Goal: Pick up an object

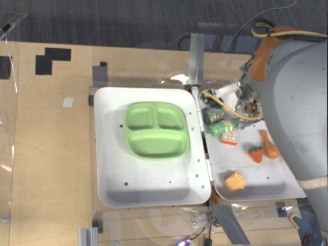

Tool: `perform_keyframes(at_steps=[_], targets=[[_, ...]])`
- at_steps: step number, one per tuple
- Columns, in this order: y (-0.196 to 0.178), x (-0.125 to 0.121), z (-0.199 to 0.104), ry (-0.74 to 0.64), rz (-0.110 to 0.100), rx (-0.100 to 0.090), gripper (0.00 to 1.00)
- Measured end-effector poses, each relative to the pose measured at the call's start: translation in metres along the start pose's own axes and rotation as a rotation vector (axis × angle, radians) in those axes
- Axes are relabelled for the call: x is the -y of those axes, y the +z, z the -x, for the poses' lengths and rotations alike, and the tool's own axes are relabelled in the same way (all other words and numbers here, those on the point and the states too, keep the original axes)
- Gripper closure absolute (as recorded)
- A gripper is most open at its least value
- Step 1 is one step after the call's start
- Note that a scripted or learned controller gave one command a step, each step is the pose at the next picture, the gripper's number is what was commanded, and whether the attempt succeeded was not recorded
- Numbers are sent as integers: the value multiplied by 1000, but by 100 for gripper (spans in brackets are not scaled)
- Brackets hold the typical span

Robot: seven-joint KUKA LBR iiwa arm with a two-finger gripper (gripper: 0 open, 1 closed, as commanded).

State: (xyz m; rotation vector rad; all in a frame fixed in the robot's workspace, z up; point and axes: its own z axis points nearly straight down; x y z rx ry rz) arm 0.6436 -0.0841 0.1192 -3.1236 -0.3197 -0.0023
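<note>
Closest to the camera, near the front edge of the right bin (pixel 266 188), there's a little yellow-orange ridged thing, looks like a toy pastry or shell (pixel 235 181), sitting on its own. A bit further back toward the bin's right side is a toy carrot (pixel 268 145), and just beside its left end, maybe touching, a small red toy with a green top, like a strawberry (pixel 255 154). Both are right up against the big grey arm (pixel 297 106), which covers the whole right side of that bin.

Moving further back, near the left wall of the right bin there's a small white and red box (pixel 230 136), and behind it, touching or overlapping, a green packet or wrapper (pixel 220 127). Behind that a dark green can-like thing (pixel 212 116) lies near the bin's far left corner. The clutter there is hard to separate.

The gripper (pixel 248 105) is down at the far end of the right bin, just right of that green pile, with yellow cable looping around it. Honestly can't tell if the fingers are apart or together, it's too tangled, and I can't see anything held between them.

The left bin (pixel 113 183) has a light green divided plate (pixel 156 130) lying flat around its middle, slightly toward the far side. Both bins sit side by side on the wooden bench (pixel 46 152), touching along their shared edge.
</note>
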Motion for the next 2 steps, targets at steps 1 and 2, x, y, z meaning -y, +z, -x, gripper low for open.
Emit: perform_keyframes(at_steps=[1,2], targets=[[-126,67,-22,-1,0,-3,100],[-115,70,-32,0,0,-2,100]])
